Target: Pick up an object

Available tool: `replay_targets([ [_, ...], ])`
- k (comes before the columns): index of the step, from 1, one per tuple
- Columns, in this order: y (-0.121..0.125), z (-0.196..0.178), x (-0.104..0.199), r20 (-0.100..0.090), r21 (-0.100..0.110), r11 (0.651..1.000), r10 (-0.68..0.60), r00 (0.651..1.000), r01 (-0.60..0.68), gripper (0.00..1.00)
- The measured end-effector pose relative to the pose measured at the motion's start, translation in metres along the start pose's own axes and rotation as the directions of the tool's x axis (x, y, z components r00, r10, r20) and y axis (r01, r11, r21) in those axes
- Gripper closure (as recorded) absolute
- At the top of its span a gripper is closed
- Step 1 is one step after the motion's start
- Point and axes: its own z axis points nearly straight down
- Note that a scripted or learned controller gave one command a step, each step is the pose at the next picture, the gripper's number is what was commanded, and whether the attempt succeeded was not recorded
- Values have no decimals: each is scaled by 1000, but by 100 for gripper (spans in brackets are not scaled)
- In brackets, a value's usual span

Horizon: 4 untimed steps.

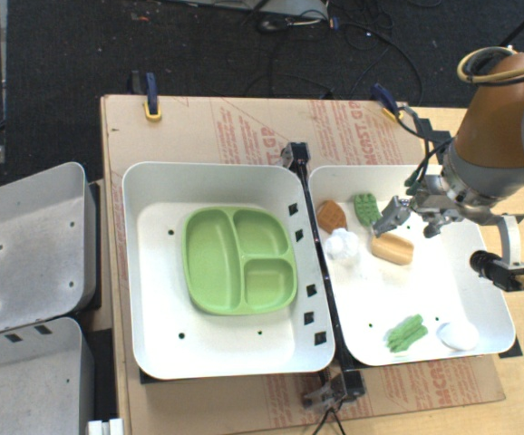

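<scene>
Hovering over the right bin [480, 270], we're holding the gripper [412, 217] just above its upper middle, fingers spread apart w/ nothing between them, so no grab yet. Arm is coming in from the right, wrist tilted down toward the cluster of items, prob. because that's where the pickable stuff is densest. Nearest candidate, we're judging, is the tan block [393, 248], lying just below and slightly left of the fingertips; looks firm and boxy, so likely an easy pinch if we're dropping straight and closing across its short side. Close by we're seeing a dark green piece [365, 208] at the bin's top, a brown round item [332, 215] beside the divider wall, and a white crumpled lump [342, 245] under it; these are crowding each other, so a sloppy descent is risking a bump. Further off, near the bottom edge, a green leafy toy [406, 333] and a white oval [459, 335] are sitting well apart from the rest. Left bin [153, 333] is carrying a green divided plate [240, 260], flat and wide, poor for a two-finger grip. Both bins are resting on the cardboard-covered surface [208, 120]. Task is at approach stage, imo.
</scene>
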Motion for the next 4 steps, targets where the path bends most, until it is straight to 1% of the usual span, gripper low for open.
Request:
replay_targets([
  [1, 3, -8, 0, 2, -14, 1000, -3, 1000, 3, 0],
  [2, -6, 41, 2, 2, -12, 1000, -1, 1000, 1, 0],
  [3, 0, 87, 9, 2, -14, 1000, -3, 1000, 3, 0],
  [4, 1, 116, 9, 2, -12, 1000, -1, 1000, 1, 0],
])
